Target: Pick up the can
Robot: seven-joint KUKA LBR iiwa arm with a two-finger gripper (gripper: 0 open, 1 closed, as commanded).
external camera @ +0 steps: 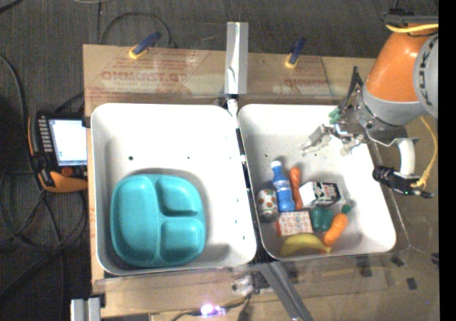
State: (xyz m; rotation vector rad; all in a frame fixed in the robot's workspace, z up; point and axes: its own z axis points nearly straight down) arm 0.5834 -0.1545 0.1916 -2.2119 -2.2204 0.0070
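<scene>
Camera view, from above: left bin holds a teal divided tray in its lower part. Right bin holds a cluster at its lower left: the can on its side against the left wall, a blue bottle just beside it, an orange marker, a small carton, a flat packet, a banana and a carrot. Upper half of the right bin floor is bare. Gripper hangs over that bare area, well apart from the can, fingers spread, nothing between them. Writing on the carton and packet is too small to read.
</scene>
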